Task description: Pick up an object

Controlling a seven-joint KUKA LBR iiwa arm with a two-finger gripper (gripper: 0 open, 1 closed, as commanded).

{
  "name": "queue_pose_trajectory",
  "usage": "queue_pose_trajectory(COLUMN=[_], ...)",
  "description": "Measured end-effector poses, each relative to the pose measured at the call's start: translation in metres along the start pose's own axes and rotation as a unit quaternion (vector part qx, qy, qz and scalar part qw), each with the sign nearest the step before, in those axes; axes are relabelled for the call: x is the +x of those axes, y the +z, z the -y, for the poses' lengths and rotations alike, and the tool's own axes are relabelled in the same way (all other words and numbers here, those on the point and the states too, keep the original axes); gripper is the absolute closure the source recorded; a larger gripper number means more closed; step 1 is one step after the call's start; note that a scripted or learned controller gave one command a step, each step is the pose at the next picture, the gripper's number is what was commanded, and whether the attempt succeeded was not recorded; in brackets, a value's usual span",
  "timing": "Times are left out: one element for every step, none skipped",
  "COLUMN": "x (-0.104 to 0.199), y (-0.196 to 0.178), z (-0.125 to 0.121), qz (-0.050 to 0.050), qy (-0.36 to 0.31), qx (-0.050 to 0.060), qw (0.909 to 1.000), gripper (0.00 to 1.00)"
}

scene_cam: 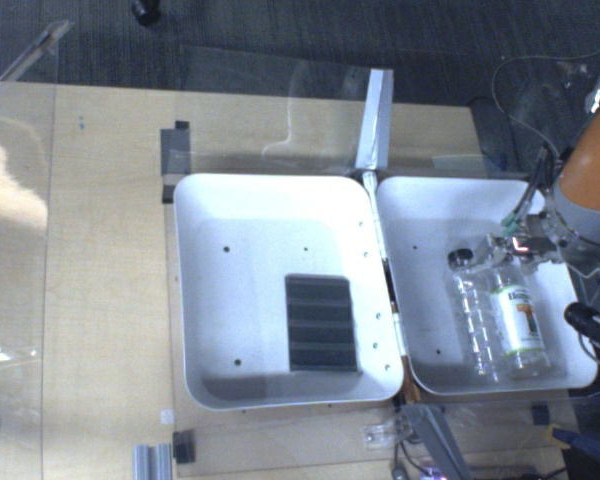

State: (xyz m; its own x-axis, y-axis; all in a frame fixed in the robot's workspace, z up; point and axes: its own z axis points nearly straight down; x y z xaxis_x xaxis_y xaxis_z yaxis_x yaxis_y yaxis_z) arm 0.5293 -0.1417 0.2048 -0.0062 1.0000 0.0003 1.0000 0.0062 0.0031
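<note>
1 clear plastic bottle [500,318], dark cap, lbl white/orange/green prob | end effector [517,238]: grip state unclear

arm [592,183]: cut off by the right edge, you just get the orange band and a bit of grey

gripper [515,243]: small and blurry, tangled in with cables, can't tell how the fingers sit

clear bottle [500,323]: see-through against the right bin [425,268], outline hard to follow, label too tiny to read. Might be two bottles side by side, honestly can't say

dark ridged block [321,322]: what it's made of is unclear

worktop [100,268]: cut off at the left and bottom edges
</note>
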Motion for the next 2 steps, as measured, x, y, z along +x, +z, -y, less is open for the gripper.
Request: queue_pose_trajectory(x=[-0.021, -0.050], y=[0.117, 0.117], z=[-0.072, -0.140], qz=[0.001, -0.001], qy=[-0.046, -0.103], qx=[-0.004, 0.001], qw=[0.9989, 0.9947], gripper=[0.00, 0.00])
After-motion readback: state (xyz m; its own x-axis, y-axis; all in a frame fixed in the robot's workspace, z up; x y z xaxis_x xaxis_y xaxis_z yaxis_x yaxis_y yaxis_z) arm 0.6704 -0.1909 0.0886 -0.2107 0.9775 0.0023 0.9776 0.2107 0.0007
